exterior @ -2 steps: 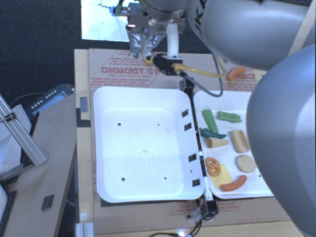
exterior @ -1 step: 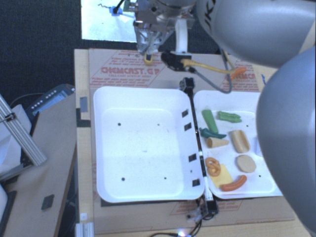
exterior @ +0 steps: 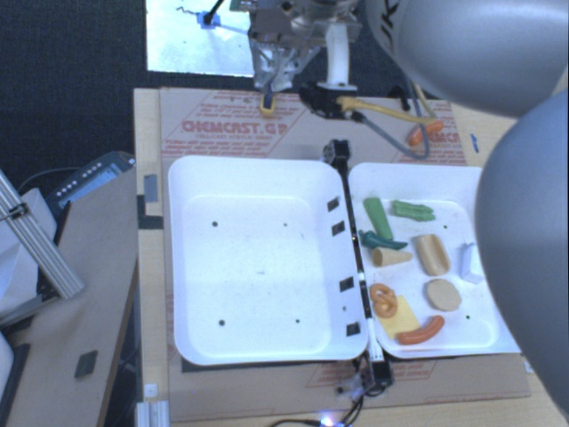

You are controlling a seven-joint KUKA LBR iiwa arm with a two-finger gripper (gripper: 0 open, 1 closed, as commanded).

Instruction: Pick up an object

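Note:
My gripper [exterior: 272, 80] hangs high over the cardboard behind the left bin [exterior: 191, 185], well away from the right bin [exterior: 462, 183]. A small yellow piece [exterior: 267, 107] sits just below its tip; whether it is held is unclear. In the right bin lie a long green piece [exterior: 377, 213], a bumpy green piece [exterior: 413, 210], a teal piece [exterior: 382, 240], a tan cone [exterior: 389, 256], a brown bun [exterior: 433, 253], a round biscuit [exterior: 443, 294], a pretzel [exterior: 383, 299], a yellow slice [exterior: 403, 314] and a red sausage [exterior: 420, 330].
The grey arm [exterior: 498, 52] covers the top right and the right bin's far side. Black clips [exterior: 347, 256] line the seam between the bins. Cables and an orange item [exterior: 418, 133] lie on the cardboard behind the right bin.

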